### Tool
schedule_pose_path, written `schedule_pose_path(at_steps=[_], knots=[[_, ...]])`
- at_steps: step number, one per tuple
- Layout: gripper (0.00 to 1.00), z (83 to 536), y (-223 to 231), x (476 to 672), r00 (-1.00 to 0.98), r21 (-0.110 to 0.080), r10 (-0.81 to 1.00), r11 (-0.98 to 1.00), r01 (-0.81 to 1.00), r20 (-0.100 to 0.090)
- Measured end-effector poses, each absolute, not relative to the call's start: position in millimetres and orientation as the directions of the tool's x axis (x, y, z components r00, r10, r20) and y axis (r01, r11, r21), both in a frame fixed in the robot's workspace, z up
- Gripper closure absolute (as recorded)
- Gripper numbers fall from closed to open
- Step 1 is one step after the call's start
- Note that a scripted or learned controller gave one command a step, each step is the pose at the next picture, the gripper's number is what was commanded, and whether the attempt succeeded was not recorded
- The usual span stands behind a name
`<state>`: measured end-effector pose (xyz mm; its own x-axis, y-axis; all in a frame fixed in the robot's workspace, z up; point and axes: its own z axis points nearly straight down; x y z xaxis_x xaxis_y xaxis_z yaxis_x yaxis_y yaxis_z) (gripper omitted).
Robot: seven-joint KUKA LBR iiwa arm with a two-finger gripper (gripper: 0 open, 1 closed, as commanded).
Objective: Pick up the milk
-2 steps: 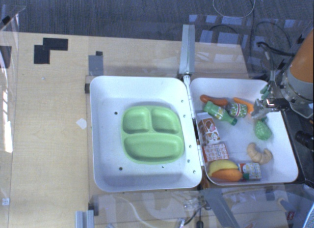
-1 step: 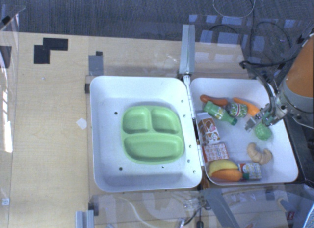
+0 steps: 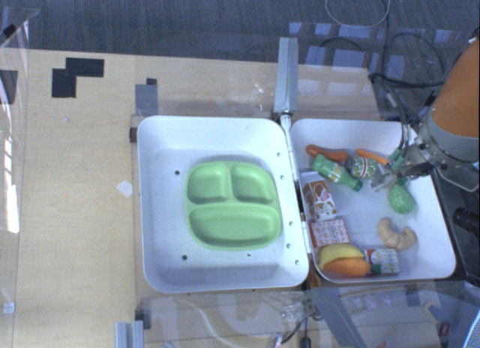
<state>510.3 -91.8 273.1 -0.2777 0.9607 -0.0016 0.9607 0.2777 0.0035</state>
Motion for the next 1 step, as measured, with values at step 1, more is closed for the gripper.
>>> schedule_pose_path(at_steps=[1], knots=[[1.0, 240.4, -38.5, 489.3, -0.756, 0.004, 0.655, 0.756, 0.655, -0.004]])
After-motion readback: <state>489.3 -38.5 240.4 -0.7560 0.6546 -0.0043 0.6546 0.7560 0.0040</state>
